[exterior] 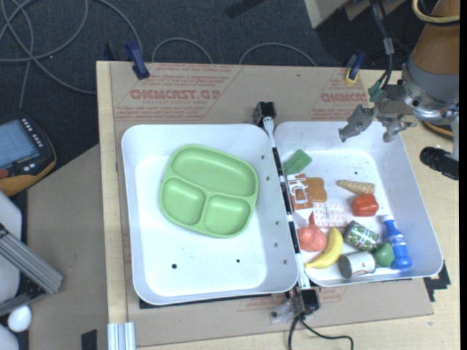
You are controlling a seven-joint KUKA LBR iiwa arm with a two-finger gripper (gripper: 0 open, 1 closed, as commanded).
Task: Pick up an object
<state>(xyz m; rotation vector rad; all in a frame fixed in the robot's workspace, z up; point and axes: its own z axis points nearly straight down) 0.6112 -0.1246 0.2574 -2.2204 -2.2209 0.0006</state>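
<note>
Resting on a brown bench (219, 86), two white bins (146, 268) adjoin.

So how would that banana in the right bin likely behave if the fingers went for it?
The banana looks smooth and curved, so it may slip or pivot. Probably a light toy. Hemmed in by the pink item and can, neighbours would likely shift.

Green divided plate (209, 190) — white bins (146, 268); yellow banana (328, 251), red tomato (365, 205), blue bottle (395, 242).
</note>
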